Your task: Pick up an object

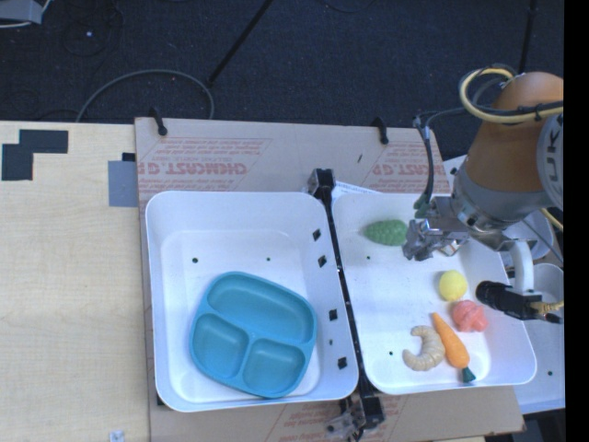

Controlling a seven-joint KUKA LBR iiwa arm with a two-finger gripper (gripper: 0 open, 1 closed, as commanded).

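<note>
In the right bin (386, 339) lie a green leafy toy (386, 232) near the back, a yellow lemon-like ball (452, 284), a pink lumpy toy (469, 315), an orange carrot (451, 341) and a pale curved piece (424, 350) toward the front. My gripper (423, 243) hangs over the right bin's back part, just right of the green toy and above-left of the yellow ball. Nothing shows between its fingers.
The left bin (170, 247) holds a blue divided plate (253, 333). A black divider rail (333, 274) runs between the bins. The arm's grey and orange wrist (515, 145) looms over the right bin's back right corner.
</note>
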